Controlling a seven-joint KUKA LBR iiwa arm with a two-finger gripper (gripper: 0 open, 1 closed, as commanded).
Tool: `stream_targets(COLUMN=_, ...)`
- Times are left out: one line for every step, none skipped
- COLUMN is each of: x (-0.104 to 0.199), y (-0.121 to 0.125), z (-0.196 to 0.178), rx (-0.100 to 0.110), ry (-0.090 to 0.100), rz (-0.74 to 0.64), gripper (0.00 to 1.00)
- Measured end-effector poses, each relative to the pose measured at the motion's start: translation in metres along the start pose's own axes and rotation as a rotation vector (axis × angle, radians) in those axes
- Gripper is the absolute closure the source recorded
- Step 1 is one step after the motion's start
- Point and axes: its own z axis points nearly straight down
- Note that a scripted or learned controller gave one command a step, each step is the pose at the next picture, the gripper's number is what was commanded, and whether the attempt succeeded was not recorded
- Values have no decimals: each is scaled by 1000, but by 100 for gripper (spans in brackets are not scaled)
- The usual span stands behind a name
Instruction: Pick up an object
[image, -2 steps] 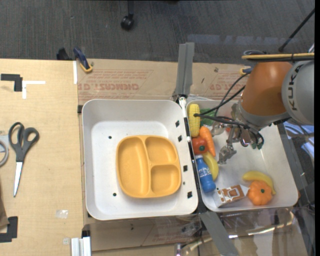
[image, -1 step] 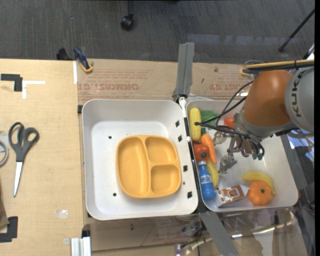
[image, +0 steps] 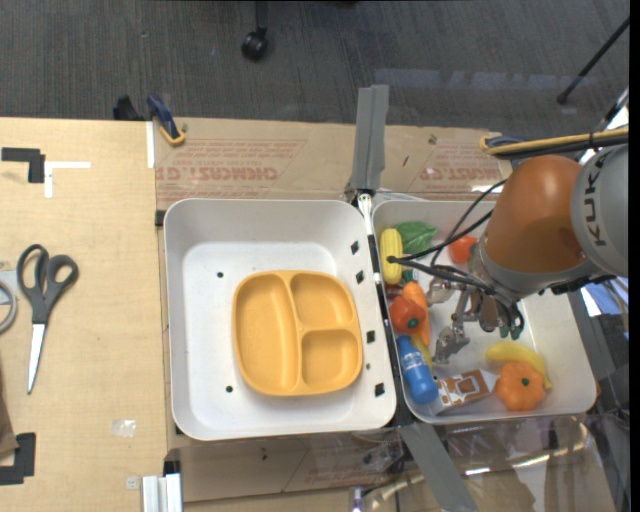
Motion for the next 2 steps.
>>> stream_targets(x=5, y=-5, z=1, rx=1, ry=2, rz=331, gripper=0)
stream_targets(x=14, y=-1, z=0, rx=2, ry=0, rz=347, gripper=0)
